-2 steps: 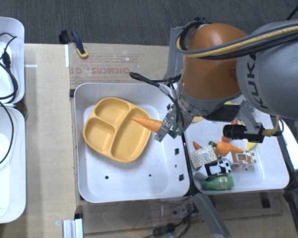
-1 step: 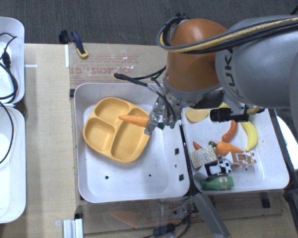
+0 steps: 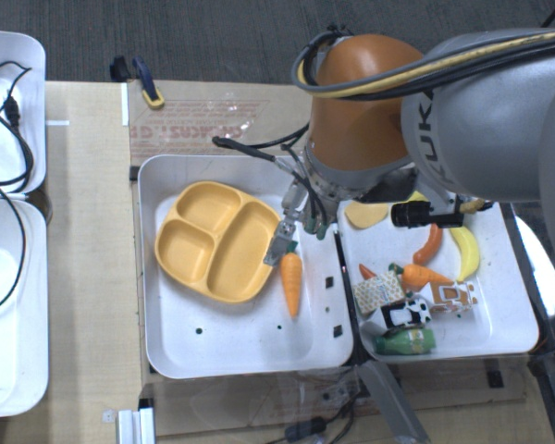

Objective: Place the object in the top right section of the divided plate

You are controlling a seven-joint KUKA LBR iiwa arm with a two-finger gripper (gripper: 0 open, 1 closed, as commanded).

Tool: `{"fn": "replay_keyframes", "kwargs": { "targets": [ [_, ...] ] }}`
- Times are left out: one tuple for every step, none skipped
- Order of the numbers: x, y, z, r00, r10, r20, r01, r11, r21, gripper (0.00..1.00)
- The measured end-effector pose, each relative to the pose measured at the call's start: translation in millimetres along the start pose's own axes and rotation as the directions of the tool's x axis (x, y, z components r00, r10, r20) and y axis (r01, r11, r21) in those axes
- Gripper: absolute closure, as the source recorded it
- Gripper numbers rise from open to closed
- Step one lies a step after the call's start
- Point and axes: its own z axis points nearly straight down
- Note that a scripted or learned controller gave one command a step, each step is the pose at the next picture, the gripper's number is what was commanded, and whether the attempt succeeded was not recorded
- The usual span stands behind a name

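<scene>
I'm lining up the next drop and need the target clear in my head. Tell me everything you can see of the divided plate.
The divided plate is yellow, plastic-looking, rounded, with three sections split by raised ridges. It lies flat and turned at an angle in the left bin, toward its upper left. All three sections look empty. The gripper is at its right rim, and the carrot lies just off that rim on the bin floor.

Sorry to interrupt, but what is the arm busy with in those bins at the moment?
The grey arm reaches in from the right, its gripper hovering in the left bin just above the top end of a carrot. The carrot lies on the bin floor beside the yellow divided plate, not on it. All three plate sections hold nothing yet. The right bin holds a banana and other toy foods.
</scene>
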Motion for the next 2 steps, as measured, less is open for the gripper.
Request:
{"fn": "replay_keyframes", "kwargs": {
  "targets": [
    [-32.7,-76.5,-77.1,0.995,-0.096,0.003,0.096,0.995,-0.001,0.0],
    [-32.5,-76.4,-77.0,0.995,-0.096,0.002,0.096,0.995,-0.001,0.0]
  ]
}}
